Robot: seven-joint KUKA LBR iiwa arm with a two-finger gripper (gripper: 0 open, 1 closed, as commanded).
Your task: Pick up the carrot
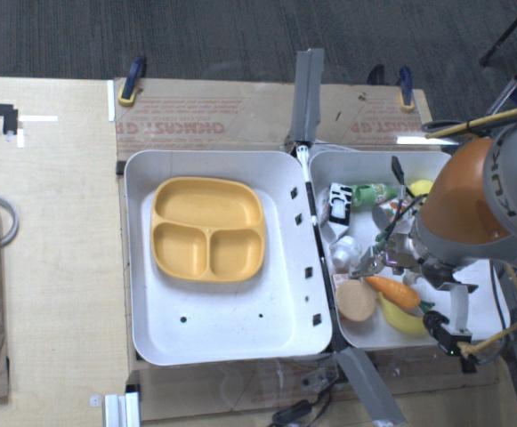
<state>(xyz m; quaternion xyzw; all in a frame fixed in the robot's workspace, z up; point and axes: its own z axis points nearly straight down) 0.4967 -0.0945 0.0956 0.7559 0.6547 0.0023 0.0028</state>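
Carrot (394, 291) lies in the right bin (488, 302), resting against a banana (402, 318) and near a tan round piece (356, 302). We see the gripper (391, 258) just above it, but cannot tell how its fingers stand. We judge the lift undone.

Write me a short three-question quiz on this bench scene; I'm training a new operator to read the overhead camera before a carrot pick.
1. True or false: the carrot lies in the same bin as the yellow divided plate.
2. Which thing touches the carrot on its lower side? A) banana B) green bottle C) black-and-white packet
3. Fill in: the round tan item sits to the carrot's ____ in the camera view.

Key: 1 false, the carrot is in the right bin and the plate in the left bin; 2 A; 3 left.
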